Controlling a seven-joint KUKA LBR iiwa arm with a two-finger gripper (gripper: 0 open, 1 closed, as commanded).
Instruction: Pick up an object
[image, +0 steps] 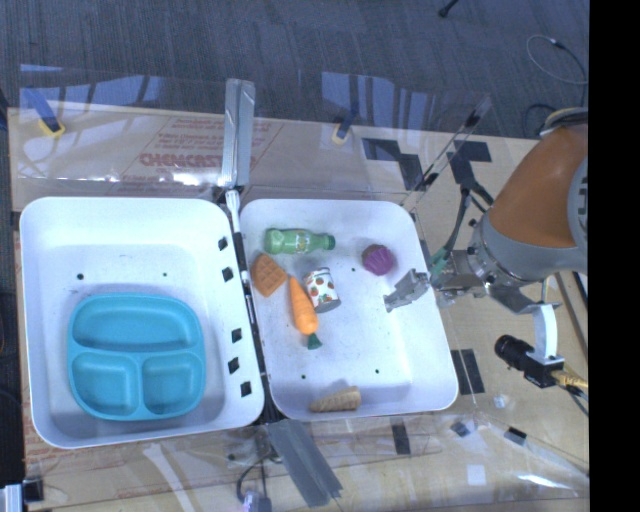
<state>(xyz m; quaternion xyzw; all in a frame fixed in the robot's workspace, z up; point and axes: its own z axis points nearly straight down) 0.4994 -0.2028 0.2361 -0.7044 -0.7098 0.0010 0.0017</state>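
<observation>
Bench below me, blue divided plate (137, 355) left, carrot (302, 306) and purple ball (378, 259) in the right bin (425, 375), my gripper (406, 291) hovering empty beside that ball, grip unreadable, so I'd centre before descending.

A bench (520, 440) of pale wood or card fills most of the frame, with printed red lettering (180, 158) faint on its far left part under a clear sheet that catches blue-white glare. Black tape marks (395, 155) sit on the surface at upper right and lower right. Beyond the far edge lies dark grey carpet (300, 40) — ribbed in fine lines — with a thin cable (560, 50) looping across it at the top right. Light is even, with soft shadows.
</observation>
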